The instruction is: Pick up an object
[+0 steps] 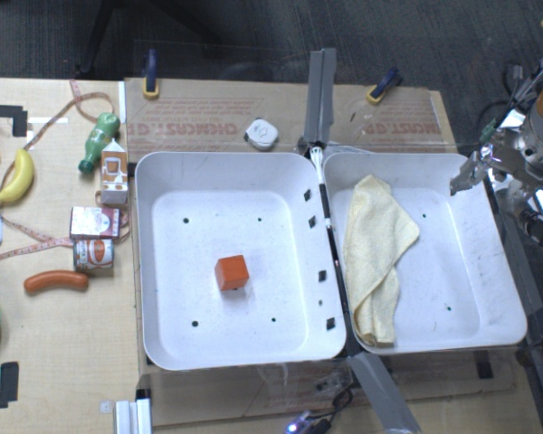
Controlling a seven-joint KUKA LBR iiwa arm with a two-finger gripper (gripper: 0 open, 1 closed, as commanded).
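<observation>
1. Two white bins sit side by side on the desk: the left bin and the right bin.
2. One orange block lies near the middle of the left bin's floor; it is cube-like, with no clear long axis, its edges turned slightly askew to the bin walls.
3. One pale yellow cloth lies crumpled in the right bin, its long axis running from far to near, close to the bin's left wall.
4. The tool hovers at the right bin's far right corner; whether it is clenched or released I cannot tell.
</observation>
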